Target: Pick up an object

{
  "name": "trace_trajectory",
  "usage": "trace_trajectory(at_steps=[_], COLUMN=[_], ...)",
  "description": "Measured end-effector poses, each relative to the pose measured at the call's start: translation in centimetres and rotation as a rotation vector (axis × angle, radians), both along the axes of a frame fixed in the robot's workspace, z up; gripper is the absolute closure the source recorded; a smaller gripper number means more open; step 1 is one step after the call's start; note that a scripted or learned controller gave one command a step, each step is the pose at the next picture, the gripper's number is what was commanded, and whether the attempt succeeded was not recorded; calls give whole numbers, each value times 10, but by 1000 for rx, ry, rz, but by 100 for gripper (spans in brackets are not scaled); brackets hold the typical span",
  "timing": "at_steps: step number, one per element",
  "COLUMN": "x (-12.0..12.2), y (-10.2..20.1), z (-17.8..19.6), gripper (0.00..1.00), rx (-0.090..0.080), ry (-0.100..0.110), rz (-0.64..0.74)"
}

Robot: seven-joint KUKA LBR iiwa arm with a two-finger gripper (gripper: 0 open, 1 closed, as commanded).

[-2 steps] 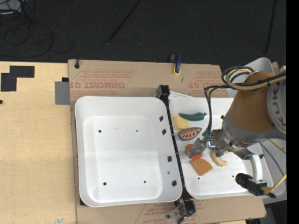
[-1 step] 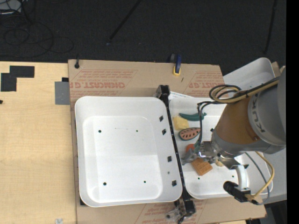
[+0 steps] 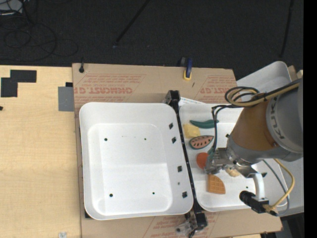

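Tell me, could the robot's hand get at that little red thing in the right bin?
Probably yes: the hand hangs right beside the red piece, which lies uncovered on the bin floor.

Grey arm (image 3: 287, 123) with orange band (image 3: 252, 128) — looped black cable (image 3: 242, 95), yellow hose (image 3: 287, 192).

A red ball (image 3: 202, 159) lies just left of the gripper (image 3: 214, 163). A watermelon slice (image 3: 201, 142), yellow piece (image 3: 191, 130) and teal piece (image 3: 202, 123) lie above it; an orange waffle-like wedge (image 3: 216, 185) below.
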State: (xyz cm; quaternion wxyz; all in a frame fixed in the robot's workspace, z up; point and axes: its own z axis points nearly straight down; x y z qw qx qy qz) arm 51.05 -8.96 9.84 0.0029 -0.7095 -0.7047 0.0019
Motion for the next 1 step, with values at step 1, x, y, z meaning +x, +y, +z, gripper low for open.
trace_trajectory(at_steps=[1], x=[-36], y=[67], z=[93], gripper=[100], rx=[1], ry=[-6], rz=[12])
